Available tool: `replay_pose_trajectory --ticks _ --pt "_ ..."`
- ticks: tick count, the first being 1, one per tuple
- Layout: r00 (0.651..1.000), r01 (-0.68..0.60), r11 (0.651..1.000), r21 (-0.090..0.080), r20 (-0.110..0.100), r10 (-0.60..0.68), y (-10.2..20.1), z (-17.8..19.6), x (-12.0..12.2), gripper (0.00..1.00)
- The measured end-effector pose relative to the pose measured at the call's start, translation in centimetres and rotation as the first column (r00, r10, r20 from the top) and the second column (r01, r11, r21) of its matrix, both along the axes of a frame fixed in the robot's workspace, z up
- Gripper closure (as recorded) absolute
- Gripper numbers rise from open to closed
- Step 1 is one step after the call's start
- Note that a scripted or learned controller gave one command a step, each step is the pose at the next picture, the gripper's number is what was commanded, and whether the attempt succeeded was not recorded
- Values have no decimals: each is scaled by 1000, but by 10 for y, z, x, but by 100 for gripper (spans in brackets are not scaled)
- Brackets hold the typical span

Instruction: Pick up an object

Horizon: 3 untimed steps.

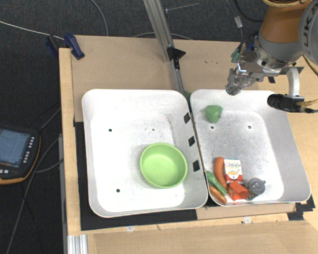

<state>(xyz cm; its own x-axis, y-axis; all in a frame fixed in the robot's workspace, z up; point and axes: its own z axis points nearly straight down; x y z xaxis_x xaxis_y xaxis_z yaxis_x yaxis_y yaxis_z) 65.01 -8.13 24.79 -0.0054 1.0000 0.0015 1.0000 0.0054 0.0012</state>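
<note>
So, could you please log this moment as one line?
gripper: above right bin far rim | green bowl: left bin | green lump: right bin

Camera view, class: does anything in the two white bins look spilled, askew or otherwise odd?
Nothing stands out. The round green plastic bowl sits upright in the left white bin. In the right white bin, a small green lump lies alone and toy foods crowd the near edge.

fixed camera above bench (pixel 127 62), slanted downward view, both bins framed.
</note>
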Motion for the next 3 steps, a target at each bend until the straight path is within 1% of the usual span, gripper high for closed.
replay_pose_trajectory --ticks 1,2,3 --pt "1000 1 1000 0 0 -1 46 5 6 100" --pt "1000 1 1000 0 -1 -1 93 1 2 100" --pt "1000 1 1000 0 -1 -1 154 -2 3 100"
